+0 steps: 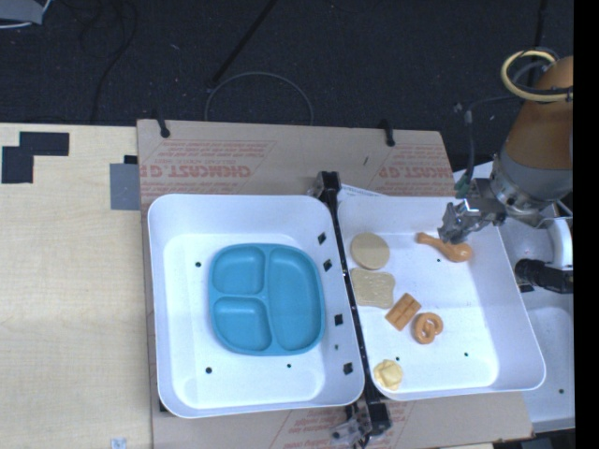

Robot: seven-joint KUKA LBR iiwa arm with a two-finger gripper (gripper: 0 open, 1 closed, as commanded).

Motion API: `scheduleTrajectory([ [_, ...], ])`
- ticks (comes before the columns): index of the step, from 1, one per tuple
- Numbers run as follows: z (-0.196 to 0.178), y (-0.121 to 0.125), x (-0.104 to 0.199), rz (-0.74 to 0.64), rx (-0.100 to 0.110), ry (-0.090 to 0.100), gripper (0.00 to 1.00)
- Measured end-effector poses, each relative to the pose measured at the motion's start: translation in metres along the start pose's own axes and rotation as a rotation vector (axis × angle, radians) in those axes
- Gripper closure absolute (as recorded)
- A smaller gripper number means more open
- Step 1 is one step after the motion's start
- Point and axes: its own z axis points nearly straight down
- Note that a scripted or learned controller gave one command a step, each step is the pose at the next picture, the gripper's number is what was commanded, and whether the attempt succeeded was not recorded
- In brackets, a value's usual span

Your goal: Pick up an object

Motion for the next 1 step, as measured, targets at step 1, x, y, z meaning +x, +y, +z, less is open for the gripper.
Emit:
scheduleTrajectory([
  [1, -0.0088, -0.0008, 0.0545, -0.001, 0.000, 0.000, 1.00],
])
